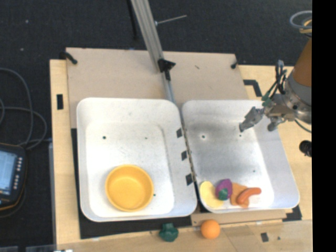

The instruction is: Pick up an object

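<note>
In the right bin's (273, 156) near corner lies a small pile: a pale yellow piece (206, 193), a purple piece (224, 185) with a green bit at its base, and an orange-red sausage-shaped piece (247, 194). A yellow bowl (129, 187) sits in the front of the left bin (126, 119). My gripper (261, 122) hangs over the right bin's far right part, well away from the pile. Its two fingers are spread open and there is nothing between them.
An orange ball (210, 229) and a green object (168, 232) lie on the bench in front of the bins. A metal rail (149, 30) slants down to the gap between the bins. A dark handheld unit (9, 175) lies at the far left.
</note>
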### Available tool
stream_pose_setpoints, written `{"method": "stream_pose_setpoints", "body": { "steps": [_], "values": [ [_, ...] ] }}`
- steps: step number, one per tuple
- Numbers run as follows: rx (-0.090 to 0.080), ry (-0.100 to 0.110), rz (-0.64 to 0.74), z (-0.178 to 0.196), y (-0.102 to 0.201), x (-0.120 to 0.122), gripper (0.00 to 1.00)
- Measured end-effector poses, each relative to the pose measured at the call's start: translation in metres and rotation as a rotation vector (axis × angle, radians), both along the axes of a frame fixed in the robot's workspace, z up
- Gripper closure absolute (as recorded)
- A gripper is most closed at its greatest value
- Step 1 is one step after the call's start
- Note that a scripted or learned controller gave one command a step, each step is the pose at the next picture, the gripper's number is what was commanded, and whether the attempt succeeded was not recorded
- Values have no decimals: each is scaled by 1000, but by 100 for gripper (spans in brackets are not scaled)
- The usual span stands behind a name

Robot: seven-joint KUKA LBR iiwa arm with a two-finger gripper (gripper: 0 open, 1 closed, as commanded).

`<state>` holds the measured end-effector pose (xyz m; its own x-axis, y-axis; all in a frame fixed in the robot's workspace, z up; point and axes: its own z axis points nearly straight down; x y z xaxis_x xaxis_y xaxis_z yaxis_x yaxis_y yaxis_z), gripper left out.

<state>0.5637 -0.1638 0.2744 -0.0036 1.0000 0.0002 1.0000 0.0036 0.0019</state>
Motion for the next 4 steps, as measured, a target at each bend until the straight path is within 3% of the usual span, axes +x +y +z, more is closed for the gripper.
{"method": "stream_pose_setpoints", "body": {
  "steps": [1,4],
  "values": [
    [0,-1,-1,0,0,0,0],
    [-2,1,-5,-143,-10,17,0]
  ]
}}
